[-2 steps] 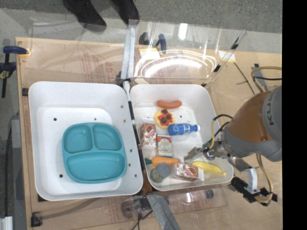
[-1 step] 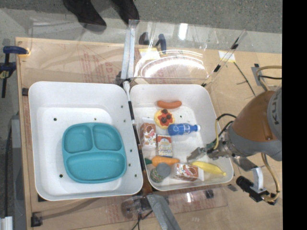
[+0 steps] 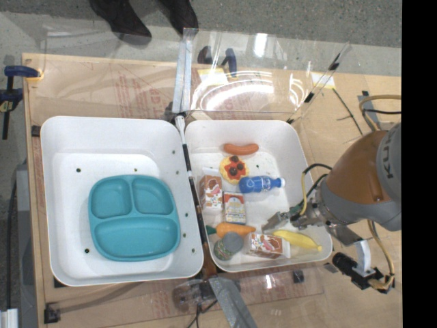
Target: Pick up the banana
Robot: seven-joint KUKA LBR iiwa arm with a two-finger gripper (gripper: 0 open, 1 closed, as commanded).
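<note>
We see the gripper [image 3: 278, 220] low in the right bin [image 3: 295, 137], but we cannot tell its state. The banana [image 3: 298, 240] lies just below and right of it, apart from it, with a packet [image 3: 265, 245] directly below the gripper.

Arm: grey with orange band [image 3: 355, 173], entering from the right edge, bent low over the bench's near right corner.
Wrist: angled leftward and down, cables looping around it.
Gripper [image 3: 278, 219]: at the arm's left end, pointing left.
Fingers [image 3: 273, 221]: dark, slim, close together at the tips; gap too small to judge.
Grasp: nothing seen between the tips.
</note>
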